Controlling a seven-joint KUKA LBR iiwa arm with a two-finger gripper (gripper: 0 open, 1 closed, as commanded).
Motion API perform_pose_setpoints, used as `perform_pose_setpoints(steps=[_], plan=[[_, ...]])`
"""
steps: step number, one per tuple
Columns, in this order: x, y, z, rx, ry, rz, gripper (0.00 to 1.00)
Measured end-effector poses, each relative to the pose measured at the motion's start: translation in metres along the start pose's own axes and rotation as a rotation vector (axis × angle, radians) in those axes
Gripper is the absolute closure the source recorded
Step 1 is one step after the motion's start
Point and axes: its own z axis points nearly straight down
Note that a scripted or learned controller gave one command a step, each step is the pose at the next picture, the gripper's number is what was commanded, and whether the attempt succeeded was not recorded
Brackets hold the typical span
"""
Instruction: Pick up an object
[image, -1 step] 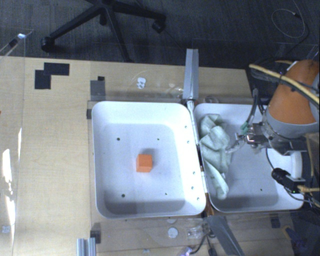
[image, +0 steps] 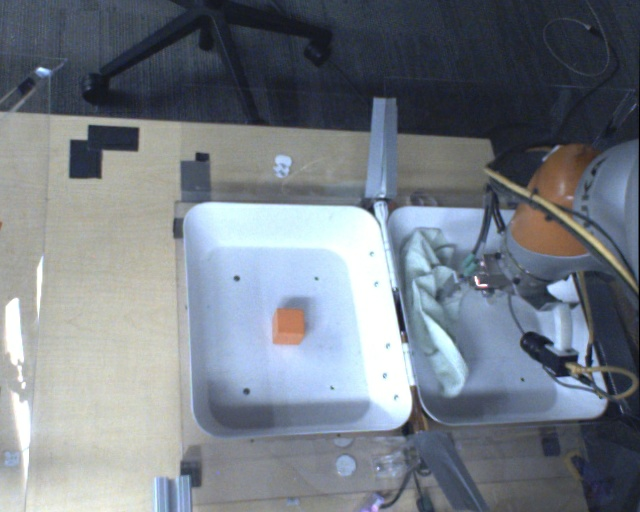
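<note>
A: Where does the arm's two-finger gripper (image: 470, 281) sit?

B: It sits over the right-hand shallow white plastic bin (image: 520, 400), under the grey arm (image: 610, 200) with its orange band. It is low in that bin, at the right edge of the crumpled pale green cloth (image: 432, 315).

A: Do the fingers grip anything?

B: One cannot tell. The wrist and its cables cover them, so whether they stand apart or together is hidden. The gripper seems to touch the cloth's right side, but no part of the cloth shows between the fingers.

A: How does the cloth lie?

B: It runs as a long bunched strip down the left wall of that bin, just to the camera-left of the gripper, from the bin's far corner toward its near edge.

A: And the other object?

B: The small orange cube-shaped block (image: 289, 326) rests on the floor of the left-hand shallow white plastic bin (image: 210, 300), well apart from the gripper, on the far side of the cloth and the wall between the bins. It stands alone near the middle of that bin.

A: What bears the bins?

B: A pale wooden bench (image: 100, 300).
</note>
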Motion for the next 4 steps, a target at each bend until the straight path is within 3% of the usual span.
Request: perform_pose_setpoints(steps=[1, 2, 3, 4], plan=[[0.0, 0.003, -0.013, -0.008, -0.001, -0.001, 1.0], [0.042, 0.055, -0.095, 0.011, 0.003, -0.096, 1.0], [-0.001, 0.026, -0.064, 0.011, 0.004, -0.256, 1.0], [0.024, 0.091, -0.099, 0.009, 0.004, -0.387, 1.0]])
